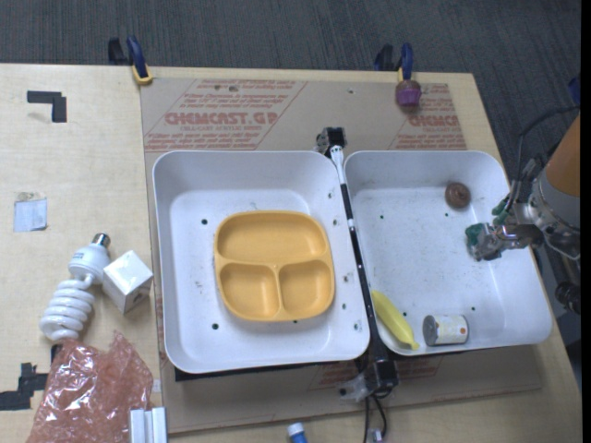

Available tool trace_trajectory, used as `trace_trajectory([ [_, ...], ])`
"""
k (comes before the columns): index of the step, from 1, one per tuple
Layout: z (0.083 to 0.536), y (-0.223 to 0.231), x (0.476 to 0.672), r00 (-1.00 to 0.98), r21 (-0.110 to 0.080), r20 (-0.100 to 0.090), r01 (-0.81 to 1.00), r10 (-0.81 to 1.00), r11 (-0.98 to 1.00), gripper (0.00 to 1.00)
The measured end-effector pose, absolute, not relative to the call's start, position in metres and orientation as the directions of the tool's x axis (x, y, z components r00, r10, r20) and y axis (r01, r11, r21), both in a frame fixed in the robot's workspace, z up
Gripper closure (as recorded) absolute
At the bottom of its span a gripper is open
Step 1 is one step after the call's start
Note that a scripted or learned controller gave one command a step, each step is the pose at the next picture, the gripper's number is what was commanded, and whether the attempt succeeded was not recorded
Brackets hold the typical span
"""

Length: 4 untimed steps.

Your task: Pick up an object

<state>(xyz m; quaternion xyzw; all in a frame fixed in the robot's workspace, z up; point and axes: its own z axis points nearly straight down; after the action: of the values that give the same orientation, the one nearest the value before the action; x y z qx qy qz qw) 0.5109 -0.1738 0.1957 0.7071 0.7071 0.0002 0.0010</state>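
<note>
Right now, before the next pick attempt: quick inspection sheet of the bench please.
Surface: two white bins side by side, left bin and right bin, on a brown board clamped at the far edge.
Job's things: right bin holds a banana, a small cylinder and a brown round piece; left bin holds a yellow divided plate.
Clutter: spiral bulb, white cube, crumpled pink plastic left of the bins; purple object on the board.
Grippers: gripper over the right bin's right side, nothing seen held.
Cables: dark cables by the arm.
Surroundings: grey carpet.
</note>
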Motion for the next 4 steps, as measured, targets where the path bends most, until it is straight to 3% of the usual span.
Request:
trace_trajectory([
  [1, 0.194, -0.131, 0.545, 0.000, 0.002, -0.001, 1.000, 1.000, 0.000, 1.00],
  [2, 0.177, -0.132, 0.567, -0.002, 0.001, -0.001, 1.000, 1.000, 0.002, 1.00],
  [3, 0.180, -0.166, 0.532, 0.001, 0.000, -0.001, 1.000, 1.000, -0.001, 1.00],
  [4, 0.184, -0.215, 0.478, 0.001, 0.000, 0.000, 1.000, 1.000, -0.001, 1.00],
])
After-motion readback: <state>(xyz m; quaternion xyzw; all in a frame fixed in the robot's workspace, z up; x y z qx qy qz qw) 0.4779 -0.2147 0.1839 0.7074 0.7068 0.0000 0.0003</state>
